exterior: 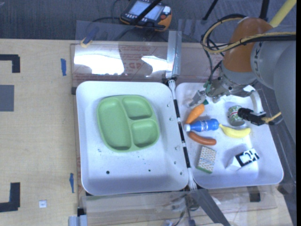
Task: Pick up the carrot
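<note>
The orange carrot (195, 112) lies tilted in the right bin (268, 173), near its upper left part, beside the divider between the bins. My gripper (208, 93) hangs just above and right of the carrot's upper end, under the arm's orange band. Its metal fingers (201, 97) point down and to the left toward the carrot. Nothing shows between them.
Below the carrot lie a blue and white bottle (203, 125), a red sausage (202, 138) and a patterned sponge (207, 158). A banana (235, 131), a small can (234, 114) and a black and white block (247, 157) sit to the right. The left bin holds a green divided plate (128, 122).
</note>
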Tool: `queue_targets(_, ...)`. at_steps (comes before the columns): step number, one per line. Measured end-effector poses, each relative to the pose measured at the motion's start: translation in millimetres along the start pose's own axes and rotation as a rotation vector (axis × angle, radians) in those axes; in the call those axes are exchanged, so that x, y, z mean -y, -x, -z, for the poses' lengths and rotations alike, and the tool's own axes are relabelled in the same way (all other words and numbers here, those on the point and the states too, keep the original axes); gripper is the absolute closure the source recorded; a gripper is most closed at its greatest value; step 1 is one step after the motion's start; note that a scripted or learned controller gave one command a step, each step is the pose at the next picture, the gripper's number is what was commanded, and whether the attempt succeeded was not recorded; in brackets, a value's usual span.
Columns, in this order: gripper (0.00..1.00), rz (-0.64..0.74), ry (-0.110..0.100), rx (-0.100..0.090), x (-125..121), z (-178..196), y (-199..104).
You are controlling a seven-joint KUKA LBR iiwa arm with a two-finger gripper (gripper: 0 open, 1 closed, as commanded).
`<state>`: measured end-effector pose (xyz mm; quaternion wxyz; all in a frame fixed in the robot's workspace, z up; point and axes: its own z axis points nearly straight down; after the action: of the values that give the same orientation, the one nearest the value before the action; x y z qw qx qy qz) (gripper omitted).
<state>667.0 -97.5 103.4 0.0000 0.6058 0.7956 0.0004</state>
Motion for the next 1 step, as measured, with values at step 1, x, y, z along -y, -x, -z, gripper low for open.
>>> queue_targets(1, 0.0, 0.0, 0.001, 0.0, -0.3, 0.6, 0.1)
